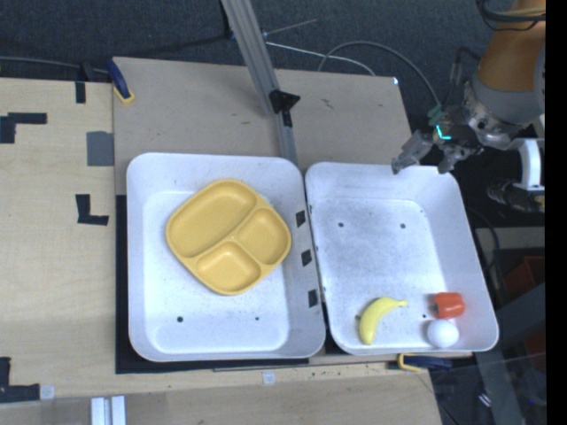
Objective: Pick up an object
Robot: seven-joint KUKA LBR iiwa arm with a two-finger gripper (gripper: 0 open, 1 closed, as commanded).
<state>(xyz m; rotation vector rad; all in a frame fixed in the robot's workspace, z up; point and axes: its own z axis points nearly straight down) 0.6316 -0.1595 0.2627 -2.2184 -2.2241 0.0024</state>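
My gripper (pixel 425 156) is hanging over the far right corner of the right bin (pixel 469 237), just at its upper rim, and its two fingers are standing a little apart with nothing between them, so I am holding nothing at all. My wrist is sitting above and to the right of it, with a small teal light glowing on it, and my grey arm with its orange band (pixel 514 51) is reaching in from the upper right. The things I could take are lying well apart from my gripper, down along the near edge of that same bin: a yellow banana (pixel 376 317) is curving there near the middle of the edge, an orange object (pixel 449 305) is sitting to its right, and a white ball (pixel 442 333) is resting just below the orange one, close to the near right corner. In the left bin (pixel 142 264) a yellow divided plate (pixel 228 235) with three compartments is lying flat, turned at a slant. A grey metal bar (pixel 257 51) is running down from the top toward the gap between the two bins.
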